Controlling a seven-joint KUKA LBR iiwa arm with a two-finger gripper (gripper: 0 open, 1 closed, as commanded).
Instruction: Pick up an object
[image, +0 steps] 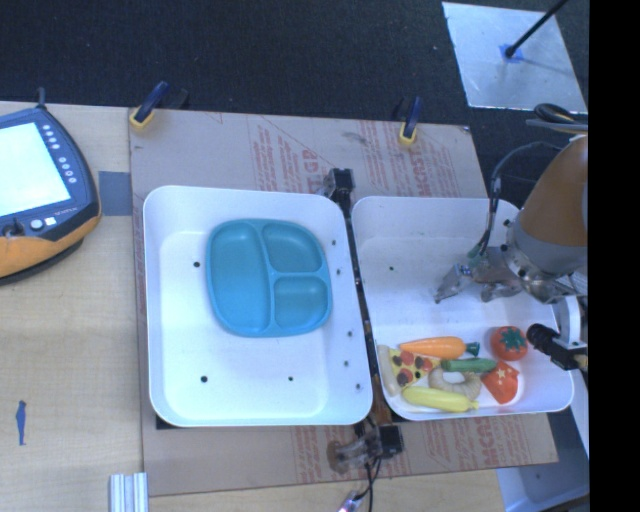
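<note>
Two bins (160, 300), jaws above toy food (450, 370)

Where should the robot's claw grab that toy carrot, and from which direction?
Across the middle of the toy carrot, coming straight down. It lies flat, long and thin, running left to right, so the fingers should close front to back; the pizza slice and cucumber crowd its near side.

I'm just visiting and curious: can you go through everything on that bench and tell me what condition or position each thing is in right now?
Gripper: above the right bin's bare part, holding nothing.
Blue divided plate: flat in the left bin.
Carrot: lying in the right bin, near edge.
Banana: lying beside the pizza slice.
Tomato: resting by the arm.
Tablet: screen lit.
</note>
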